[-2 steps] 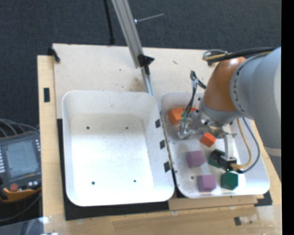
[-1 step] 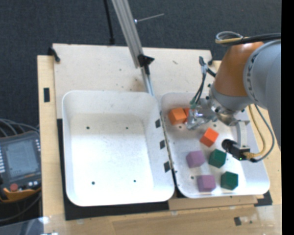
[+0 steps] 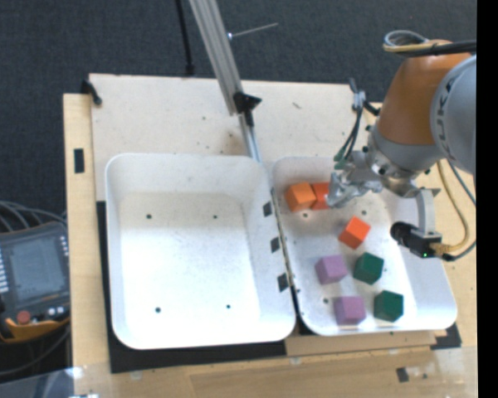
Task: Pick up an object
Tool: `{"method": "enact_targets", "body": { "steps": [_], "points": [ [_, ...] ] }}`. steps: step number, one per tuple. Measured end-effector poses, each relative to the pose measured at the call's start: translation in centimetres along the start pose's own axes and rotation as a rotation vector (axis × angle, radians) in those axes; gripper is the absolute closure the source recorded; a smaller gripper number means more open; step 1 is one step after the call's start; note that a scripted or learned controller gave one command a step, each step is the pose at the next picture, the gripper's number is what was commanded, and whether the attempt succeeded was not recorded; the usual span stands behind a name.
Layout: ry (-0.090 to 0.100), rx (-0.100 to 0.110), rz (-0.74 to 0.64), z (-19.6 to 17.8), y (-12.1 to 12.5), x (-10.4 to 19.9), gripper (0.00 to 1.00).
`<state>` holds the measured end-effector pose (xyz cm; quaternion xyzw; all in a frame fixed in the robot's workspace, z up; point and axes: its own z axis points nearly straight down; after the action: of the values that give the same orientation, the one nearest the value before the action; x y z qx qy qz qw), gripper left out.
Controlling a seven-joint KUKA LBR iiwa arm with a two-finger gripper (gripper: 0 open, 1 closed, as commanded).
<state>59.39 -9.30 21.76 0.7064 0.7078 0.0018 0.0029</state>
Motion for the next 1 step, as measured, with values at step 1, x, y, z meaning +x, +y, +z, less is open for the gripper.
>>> {"method": "enact_targets", "body": {
  "steps": [1],
  "points": [
    [0.001, 0.002, -0.001, -2.38, 0.14, -0.13, 1.0]
  ]
}}
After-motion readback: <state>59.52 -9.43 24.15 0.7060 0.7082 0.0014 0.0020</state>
